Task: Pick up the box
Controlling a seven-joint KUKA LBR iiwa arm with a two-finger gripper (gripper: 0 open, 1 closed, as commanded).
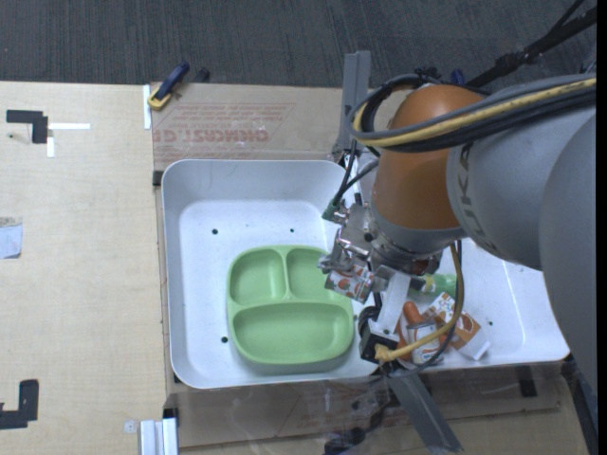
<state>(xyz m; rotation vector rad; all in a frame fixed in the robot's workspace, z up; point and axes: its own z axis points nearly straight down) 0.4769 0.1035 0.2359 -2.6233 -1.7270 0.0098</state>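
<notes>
My gripper [343, 265] hangs over the seam between the two bins, just above the right rim of a green divided plate [285, 316]. A small box [349, 281] printed in red and white sits between its fingers, lifted off the bin floor. The orange wrist band and grey arm cover most of the right bin. A second printed carton [444, 328], orange and white, lies flat in the right bin under the arm's cables.
The plate lies in the left white bin [190, 254]. In the right bin [526, 320] a green item [442, 282] rests beside the carton. Yellow and black cables [417, 344] loop below the wrist. A blue and yellow tool [171, 83] lies on the bench at top left.
</notes>
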